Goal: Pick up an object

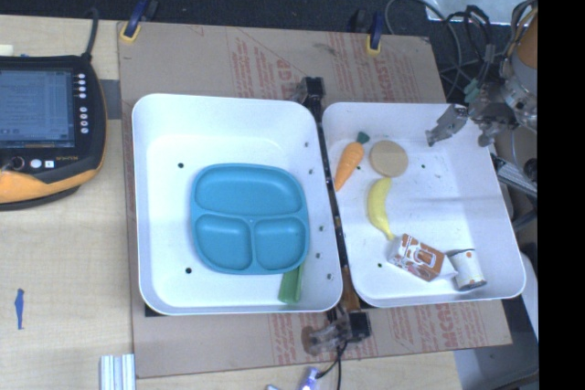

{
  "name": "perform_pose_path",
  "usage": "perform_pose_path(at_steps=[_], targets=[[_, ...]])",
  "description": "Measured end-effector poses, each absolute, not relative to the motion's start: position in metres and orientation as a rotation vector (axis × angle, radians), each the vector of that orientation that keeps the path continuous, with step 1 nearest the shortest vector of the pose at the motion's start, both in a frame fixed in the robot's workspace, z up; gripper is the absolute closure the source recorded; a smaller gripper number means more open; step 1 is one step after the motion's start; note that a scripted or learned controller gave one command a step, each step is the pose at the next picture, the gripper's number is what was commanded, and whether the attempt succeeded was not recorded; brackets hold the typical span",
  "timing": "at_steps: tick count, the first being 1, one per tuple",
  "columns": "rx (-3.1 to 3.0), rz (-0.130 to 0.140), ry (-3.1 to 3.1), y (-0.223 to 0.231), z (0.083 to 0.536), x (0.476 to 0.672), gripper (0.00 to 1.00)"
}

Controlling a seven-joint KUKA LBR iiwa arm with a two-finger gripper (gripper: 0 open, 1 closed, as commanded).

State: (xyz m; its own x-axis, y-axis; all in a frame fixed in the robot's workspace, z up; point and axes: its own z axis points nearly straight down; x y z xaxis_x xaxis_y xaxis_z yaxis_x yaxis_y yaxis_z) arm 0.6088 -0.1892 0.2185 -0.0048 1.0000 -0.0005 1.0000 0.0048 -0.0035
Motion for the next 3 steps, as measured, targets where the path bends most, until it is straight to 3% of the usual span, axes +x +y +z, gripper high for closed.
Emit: perform_pose_path(at_steps=[1, 2, 3], targets=[[-2.211, 0.008, -2.225, -0.126, 0.107, 0.607, 0.00], [-2.214, 0.006, -2.226, -0.096, 0.092, 0.562, 0.00], [-2.211, 0.010, -2.230, -0.098, 0.102, 0.562, 1.00]])
